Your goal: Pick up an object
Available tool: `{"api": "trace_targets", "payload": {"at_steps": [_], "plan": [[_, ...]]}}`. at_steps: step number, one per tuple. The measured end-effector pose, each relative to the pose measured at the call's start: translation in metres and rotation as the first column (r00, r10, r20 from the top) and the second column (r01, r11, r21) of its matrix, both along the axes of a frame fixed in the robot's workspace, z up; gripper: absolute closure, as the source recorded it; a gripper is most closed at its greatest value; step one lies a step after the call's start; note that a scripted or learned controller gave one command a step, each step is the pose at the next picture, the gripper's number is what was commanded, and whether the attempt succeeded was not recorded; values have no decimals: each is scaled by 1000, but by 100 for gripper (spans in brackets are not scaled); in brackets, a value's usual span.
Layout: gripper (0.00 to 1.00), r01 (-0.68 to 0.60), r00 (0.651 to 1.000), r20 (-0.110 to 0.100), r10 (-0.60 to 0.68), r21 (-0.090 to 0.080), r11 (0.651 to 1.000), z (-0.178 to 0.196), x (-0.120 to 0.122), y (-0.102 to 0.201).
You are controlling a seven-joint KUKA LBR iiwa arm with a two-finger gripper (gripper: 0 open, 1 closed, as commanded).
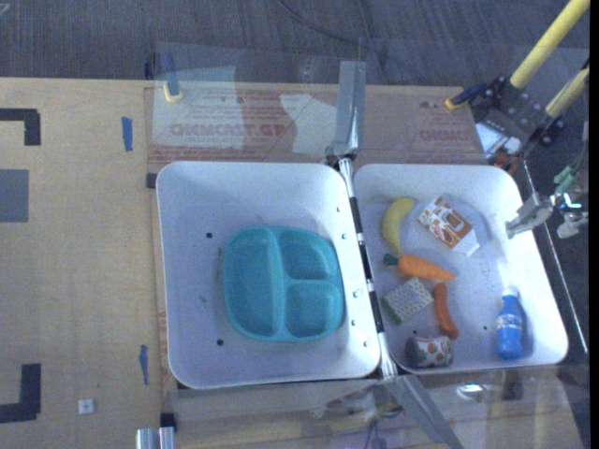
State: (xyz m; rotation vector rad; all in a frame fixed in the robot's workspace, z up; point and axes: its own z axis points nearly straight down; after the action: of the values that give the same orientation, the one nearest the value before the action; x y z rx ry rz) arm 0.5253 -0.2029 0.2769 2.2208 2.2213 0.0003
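Zero progress: gripper (pixel 527 217) at right bin (pixel 473 178) edge, jaw state unclear, banana (pixel 397 223) and carrot (pixel 426 268) untouched.

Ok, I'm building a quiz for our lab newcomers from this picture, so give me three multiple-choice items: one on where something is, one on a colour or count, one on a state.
1. Where is the divided plate?
A. left bin
B. right bin
C. on the bench outside the bins

2. What colour is the bottle?
A. red
B. blue
C. green

3. How does the bottle sit?
A. lying in the right bin
B. hanging from the end effector
C. resting on the divided plate

Key: 1 A, the teal plate sits within the left bin's walls. 2 B, its body is blue with a white cap. 3 A, it lies near the lower right corner of the right bin, while the end effector is over that bin's right rim, apart from it.
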Motion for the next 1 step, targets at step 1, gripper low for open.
{"api": "trace_targets", "payload": {"at_steps": [1], "plan": [[0, 28, 1000, 4, -28, 0, 1000, -190, -10, 11]]}}
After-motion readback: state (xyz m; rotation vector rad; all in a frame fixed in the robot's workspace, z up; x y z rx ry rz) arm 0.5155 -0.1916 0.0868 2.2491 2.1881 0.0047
